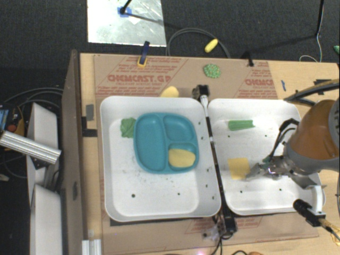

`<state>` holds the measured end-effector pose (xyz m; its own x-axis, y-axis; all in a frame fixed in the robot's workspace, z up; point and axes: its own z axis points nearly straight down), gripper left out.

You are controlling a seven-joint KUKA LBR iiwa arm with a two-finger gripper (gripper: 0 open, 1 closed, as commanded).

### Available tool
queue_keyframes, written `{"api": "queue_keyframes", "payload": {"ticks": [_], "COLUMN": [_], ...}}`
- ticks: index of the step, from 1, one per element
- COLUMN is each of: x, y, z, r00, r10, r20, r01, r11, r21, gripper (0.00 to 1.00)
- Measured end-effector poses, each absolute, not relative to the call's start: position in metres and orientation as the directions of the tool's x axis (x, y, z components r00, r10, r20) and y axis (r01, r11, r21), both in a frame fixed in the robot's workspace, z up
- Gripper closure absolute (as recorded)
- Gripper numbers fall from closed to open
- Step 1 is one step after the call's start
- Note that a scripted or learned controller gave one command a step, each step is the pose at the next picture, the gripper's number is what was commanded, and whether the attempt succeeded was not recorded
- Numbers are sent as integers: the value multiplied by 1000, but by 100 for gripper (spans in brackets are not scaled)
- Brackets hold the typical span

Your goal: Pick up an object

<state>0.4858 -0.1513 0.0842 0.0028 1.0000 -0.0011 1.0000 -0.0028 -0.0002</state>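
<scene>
Yellow block [238, 168] in right bin [255, 203], pincer [257, 170] beside it — grip unclear, blurred.

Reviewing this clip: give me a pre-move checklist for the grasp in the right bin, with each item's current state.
1. Target chosen: yellow block lies nearest the gripper - ok.
2. Block free of neighbours: green piece lies well apart - ok.
3. Gripper beside the block, over the right bin - ok.
4. Block between the fingers: cannot tell.
5. Fingers open or shut: cannot tell.
6. Block clear of the bin walls - ok.
</scene>
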Motion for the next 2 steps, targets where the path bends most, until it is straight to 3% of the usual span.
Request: {"api": "queue_keyframes", "payload": {"ticks": [1, 2], "x": [543, 512], "y": [-92, -98], "z": [87, 84], "r00": [-10, -1], "r10": [1000, 1000], "r20": [0, 1], "r01": [1000, 1000], "r11": [10, 1], "r21": [6, -2], "gripper": [0, 0]}}
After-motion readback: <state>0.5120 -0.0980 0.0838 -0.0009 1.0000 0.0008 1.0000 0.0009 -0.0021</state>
